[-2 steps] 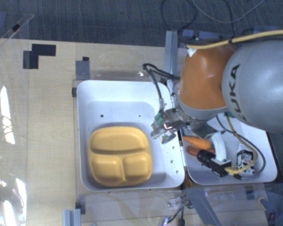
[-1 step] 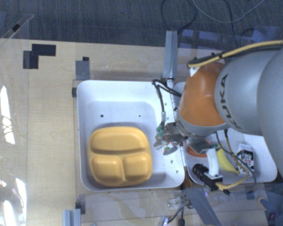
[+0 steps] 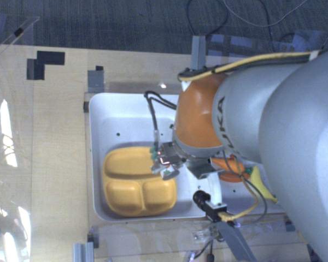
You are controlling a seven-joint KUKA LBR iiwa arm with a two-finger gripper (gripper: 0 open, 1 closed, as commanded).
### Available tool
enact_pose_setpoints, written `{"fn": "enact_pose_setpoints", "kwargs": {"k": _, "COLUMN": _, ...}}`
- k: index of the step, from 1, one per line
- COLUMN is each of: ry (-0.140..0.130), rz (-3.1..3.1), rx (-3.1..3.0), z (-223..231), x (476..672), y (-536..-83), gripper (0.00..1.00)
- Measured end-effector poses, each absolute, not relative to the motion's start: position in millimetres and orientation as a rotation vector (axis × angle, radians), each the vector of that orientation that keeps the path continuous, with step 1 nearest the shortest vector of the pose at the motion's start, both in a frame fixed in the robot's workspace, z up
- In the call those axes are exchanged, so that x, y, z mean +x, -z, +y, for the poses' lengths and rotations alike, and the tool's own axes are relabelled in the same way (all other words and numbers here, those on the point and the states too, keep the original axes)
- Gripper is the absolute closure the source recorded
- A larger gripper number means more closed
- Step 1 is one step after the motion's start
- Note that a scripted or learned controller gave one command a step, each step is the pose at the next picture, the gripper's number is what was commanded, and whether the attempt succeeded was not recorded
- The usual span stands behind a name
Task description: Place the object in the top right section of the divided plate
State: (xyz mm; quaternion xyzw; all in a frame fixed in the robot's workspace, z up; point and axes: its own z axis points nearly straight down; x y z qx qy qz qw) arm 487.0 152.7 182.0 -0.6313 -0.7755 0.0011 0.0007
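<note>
A yellow divided plate [image 3: 132, 185] lies in the left white bin [image 3: 115, 121], toward its near side. It has one wide section at the far side and two smaller ones at the near side. My gripper [image 3: 165, 166] hangs over the plate's far right edge, below the orange wrist band [image 3: 199, 113]. The wrist and cables hide most of it, and I cannot make out anything held in it. An orange object [image 3: 230, 168] and a yellow, banana-like object [image 3: 261, 183] lie in the right bin, partly under the arm.
The big grey arm [image 3: 284, 130] covers most of the right bin. A black cable [image 3: 151, 111] loops over the left bin's far half. Metal brackets [image 3: 96, 79] stand at the bin corners on the wooden bench.
</note>
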Motion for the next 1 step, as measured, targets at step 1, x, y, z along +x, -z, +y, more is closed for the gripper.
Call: {"fn": "enact_pose_setpoints", "kwargs": {"k": 1, "ry": -0.001, "rz": -2.524, "rx": -1.872, "z": 72.7, "x": 525.6, "y": -198.5, "gripper": 1.00}}
